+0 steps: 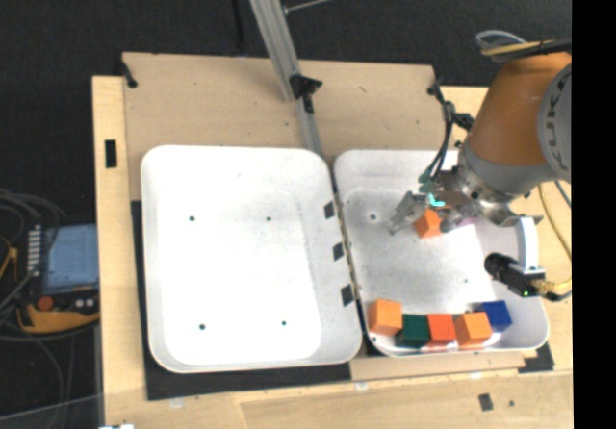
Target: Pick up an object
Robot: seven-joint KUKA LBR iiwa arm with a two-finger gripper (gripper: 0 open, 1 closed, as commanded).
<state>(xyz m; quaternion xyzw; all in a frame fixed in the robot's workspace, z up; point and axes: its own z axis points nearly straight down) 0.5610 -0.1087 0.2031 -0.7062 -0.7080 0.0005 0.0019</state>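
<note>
My gripper hangs over the upper middle of the right bin, below the grey and orange wrist. A small orange block sits between its fingers, one grey finger on its left and the other on its right. The block looks lifted a little off the bin floor. Along that bin's front edge lie an orange block, a green block, an orange-red block, another orange block and a blue block.
The left bin lies beside the right one, their rims touching at the middle. A slanted metal pole rises behind the bins. A black camera unit with cable hangs off the arm over the right bin's right side.
</note>
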